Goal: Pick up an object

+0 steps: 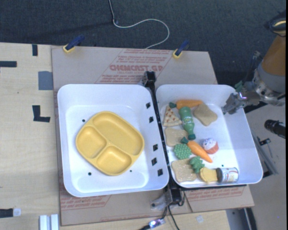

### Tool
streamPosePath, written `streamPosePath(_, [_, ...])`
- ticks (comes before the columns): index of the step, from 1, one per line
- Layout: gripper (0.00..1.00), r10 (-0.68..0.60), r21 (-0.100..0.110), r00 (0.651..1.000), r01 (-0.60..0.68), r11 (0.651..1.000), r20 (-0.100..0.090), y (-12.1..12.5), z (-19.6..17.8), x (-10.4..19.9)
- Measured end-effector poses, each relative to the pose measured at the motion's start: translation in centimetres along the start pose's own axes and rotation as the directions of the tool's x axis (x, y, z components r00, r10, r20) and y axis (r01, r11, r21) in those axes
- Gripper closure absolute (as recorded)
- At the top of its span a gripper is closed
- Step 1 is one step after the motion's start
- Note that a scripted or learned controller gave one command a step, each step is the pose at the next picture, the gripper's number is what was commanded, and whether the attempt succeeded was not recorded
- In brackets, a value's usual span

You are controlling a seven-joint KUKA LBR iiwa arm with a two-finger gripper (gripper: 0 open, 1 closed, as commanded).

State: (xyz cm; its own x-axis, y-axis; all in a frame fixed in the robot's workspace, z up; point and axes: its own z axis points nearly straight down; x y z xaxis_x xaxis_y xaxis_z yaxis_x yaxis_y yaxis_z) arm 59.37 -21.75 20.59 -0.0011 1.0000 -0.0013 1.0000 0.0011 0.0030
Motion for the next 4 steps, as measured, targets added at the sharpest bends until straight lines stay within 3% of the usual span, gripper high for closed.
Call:
streamPosePath(1, [1.00, 0.000, 0.002, 1.000, 0.000, 1.000, -0.001, 0.1, -1.9, 0.1])
streamPosePath(2, [1.00, -0.005, 0.004, 1.000, 0.005, 1.000, -0.003, -0.7, -2.0, 6.2])
streamPosePath(4, [1.00, -0.004, 0.008, 1.000, 0.004, 1.000, -0.003, -4.4, -1.0, 16.2])
